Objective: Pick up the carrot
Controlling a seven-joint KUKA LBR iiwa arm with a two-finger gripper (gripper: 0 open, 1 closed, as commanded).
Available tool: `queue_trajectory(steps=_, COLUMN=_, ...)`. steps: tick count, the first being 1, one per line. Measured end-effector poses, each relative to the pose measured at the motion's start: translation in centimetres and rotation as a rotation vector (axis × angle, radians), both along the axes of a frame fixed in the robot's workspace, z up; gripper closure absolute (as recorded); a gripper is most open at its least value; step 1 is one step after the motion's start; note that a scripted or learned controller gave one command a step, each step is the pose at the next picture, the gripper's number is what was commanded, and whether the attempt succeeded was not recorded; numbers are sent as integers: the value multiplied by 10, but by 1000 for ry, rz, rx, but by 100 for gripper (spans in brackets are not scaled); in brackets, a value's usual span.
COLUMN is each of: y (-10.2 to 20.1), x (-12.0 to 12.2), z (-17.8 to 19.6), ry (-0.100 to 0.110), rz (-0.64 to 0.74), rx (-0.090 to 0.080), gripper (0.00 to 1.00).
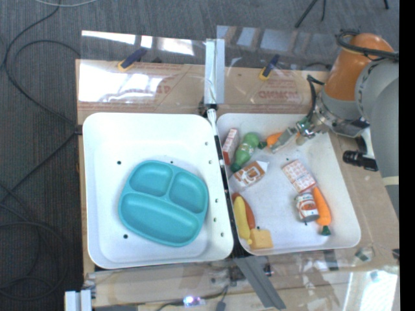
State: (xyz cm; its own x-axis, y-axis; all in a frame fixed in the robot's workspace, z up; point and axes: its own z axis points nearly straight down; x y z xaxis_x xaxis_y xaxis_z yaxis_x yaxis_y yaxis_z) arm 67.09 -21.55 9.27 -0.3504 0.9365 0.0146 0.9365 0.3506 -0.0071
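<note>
The metal claw point(290, 137) hangs low over the right white bin point(343, 229), its fingers closed around a small orange carrot point(274, 138).

this looked like a robot lab, not a home. a big grey arm point(382, 109) with an orange band stood at a work bench point(149, 83). two white bins point(97, 173) sat side by side on it, with clear plastic walls point(214, 63) held by clips. the food in the right bin was toy food point(249, 173). black cables point(26, 63) ran loose over a grey carpet floor point(39, 238).
</note>
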Motion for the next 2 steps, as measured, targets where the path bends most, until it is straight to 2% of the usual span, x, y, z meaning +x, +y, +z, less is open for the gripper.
queue_trajectory(steps=1, y=-4, x=-5, z=0, ry=12, rz=0, rx=-8, gripper=100)
queue_trajectory(steps=2, y=-4, x=-5, z=9, ry=13, rz=1, rx=-14, gripper=100)
